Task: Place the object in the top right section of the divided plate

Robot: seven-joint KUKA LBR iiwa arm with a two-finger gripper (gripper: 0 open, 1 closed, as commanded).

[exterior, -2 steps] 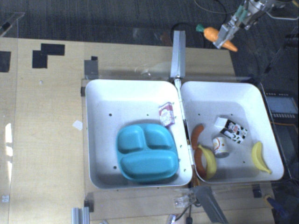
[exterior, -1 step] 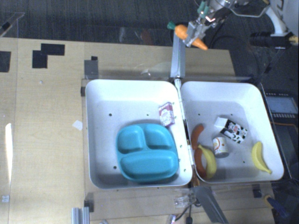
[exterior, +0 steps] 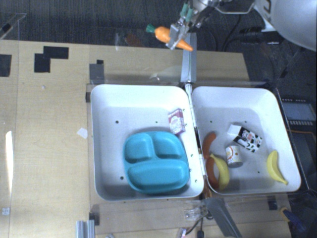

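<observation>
The blue divided plate [exterior: 156, 161] lies in the left bin [exterior: 106, 128], toward that bin's near edge and right of its middle, with its one large section on the near side and two smaller sections on the far side. Just beyond the plate's far right corner a small red-and-white packet [exterior: 176, 121] rests against the bin's right wall.

In the right bin [exterior: 270, 103], near the near left corner, a yellow banana [exterior: 221, 170] lies across a brown sausage-shaped item [exterior: 209, 155] that runs along the left wall. Just right of them stands a small white cup with an orange mark [exterior: 233, 155]. Beyond the cup, close to the bin's middle, sits a white box with black patches [exterior: 244, 137]. A second banana [exterior: 275, 167] lies by the near right corner, well apart from the others.

Farthest off, past the far edge of both bins and above the bench's far edge, the gripper [exterior: 178, 34] hangs from the arm [exterior: 292, 11] that reaches in from the top right corner. Its fingers are closed on a toy carrot [exterior: 168, 35], orange with a green top, which sticks out on both sides of them, the green end pointing left. The carrot is held in the air, well apart from the plate.
</observation>
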